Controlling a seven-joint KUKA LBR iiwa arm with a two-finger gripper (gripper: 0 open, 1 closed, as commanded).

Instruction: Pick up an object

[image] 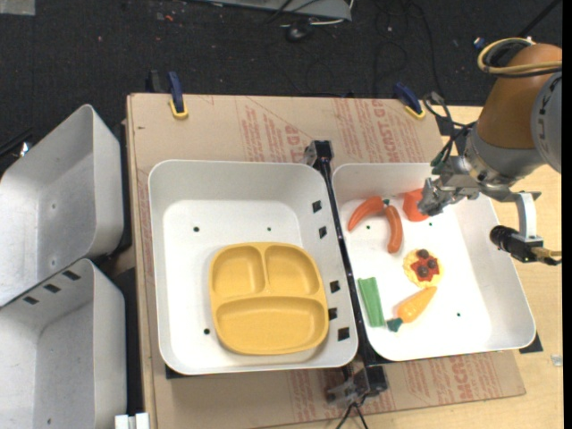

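My gripper (431, 200) hangs over the far side of the right bin (487, 266), its tip right beside a small red object (412, 206) and partly covering it. Whether it touches that object is unclear. A curved red chili pepper (364, 211) and an orange-red sausage (394, 230) lie just left of there. Nearer the middle of the bin is a yellow round pastry with dark berries (422, 265). A green block (370, 299) and an orange carrot-like piece (414, 306) lie toward the front left of the bin.
The left bin (179, 195) holds a yellow divided plate (267, 298). A black divider with clips (335, 239) runs between the two bins. The arm's grey body and orange band (523, 105) reach in from the right. White tubs (54, 239) stand off the bench at the left.
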